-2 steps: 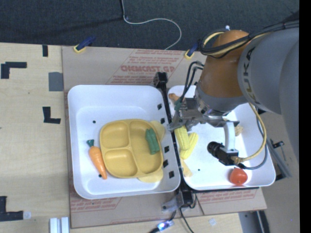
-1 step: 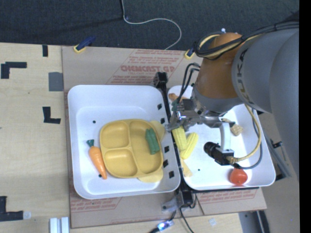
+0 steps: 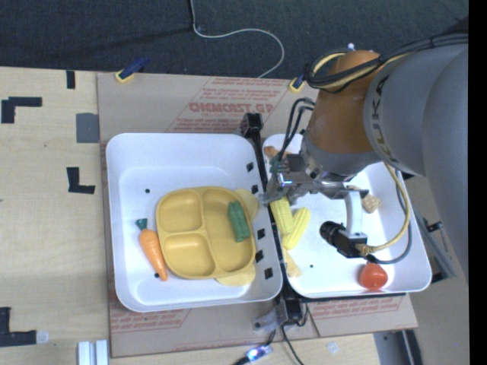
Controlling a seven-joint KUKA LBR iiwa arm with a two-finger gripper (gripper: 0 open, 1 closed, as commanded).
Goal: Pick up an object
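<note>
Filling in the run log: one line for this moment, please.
arm: over right bin | pincer: at yellow corn | left bin: divided plate, carrot | lift: not yet

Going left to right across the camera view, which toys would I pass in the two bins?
Carrot → yellow divided plate → green pickle → corn cob → red tomato.
</note>
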